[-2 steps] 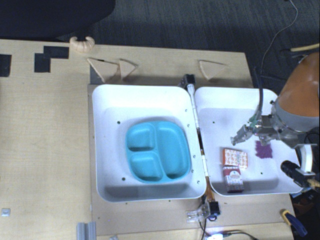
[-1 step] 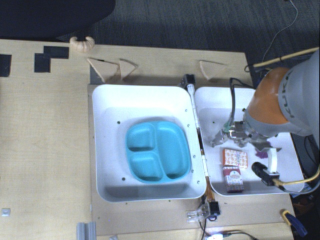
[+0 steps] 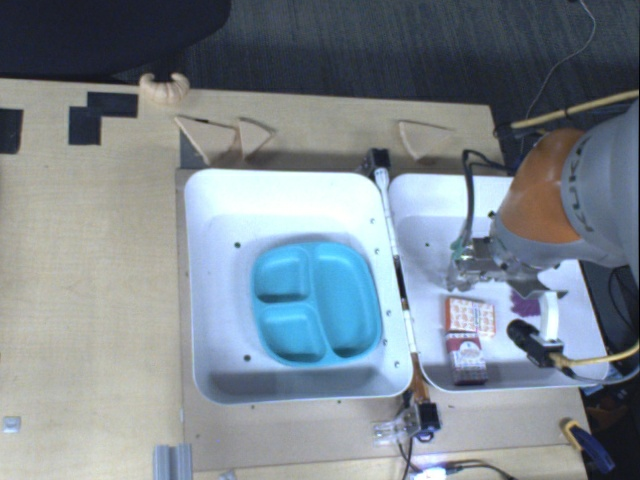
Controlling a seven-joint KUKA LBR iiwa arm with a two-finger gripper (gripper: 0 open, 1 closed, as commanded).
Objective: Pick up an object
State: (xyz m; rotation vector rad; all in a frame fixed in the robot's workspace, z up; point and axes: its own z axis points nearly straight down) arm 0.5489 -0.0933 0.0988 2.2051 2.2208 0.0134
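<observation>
A blue divided plate (image 3: 315,300) lies in the left bin (image 3: 215,218). In the right bin (image 3: 425,233) a small red and white patterned box (image 3: 469,316) lies flat. Just in front of it sits a red and dark packet (image 3: 467,357). A purple item (image 3: 526,304) peeks out from under the wrist, to the right of the box. My gripper (image 3: 467,266) hangs over the right bin, just behind the patterned box and close to the bin floor. Nothing is seen held in it.
The grey arm with its orange band (image 3: 540,203) covers the right bin's far right side. A rail (image 3: 395,258) separates the two bins. Wooden bench surface (image 3: 90,298) spreads to the left. Cables and clips (image 3: 415,423) lie at the front edge.
</observation>
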